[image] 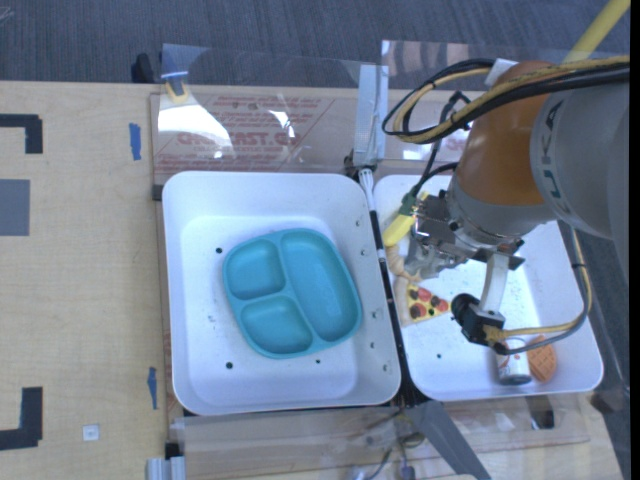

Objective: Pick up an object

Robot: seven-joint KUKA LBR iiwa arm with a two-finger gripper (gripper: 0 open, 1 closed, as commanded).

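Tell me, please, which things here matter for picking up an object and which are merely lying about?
Part of the job:
- hand, low over the right bin
- pizza slice toy
- yellow piece
- small can
- orange item

Just lying about:
- blue divided plate in the left bin
- clear plastic sheet behind the bins
- blue tape marks on the bench

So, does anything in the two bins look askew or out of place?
The blue divided plate lies slanted in the left bin, not square to its walls. Otherwise nothing stands out; small items sit loose in the right bin.
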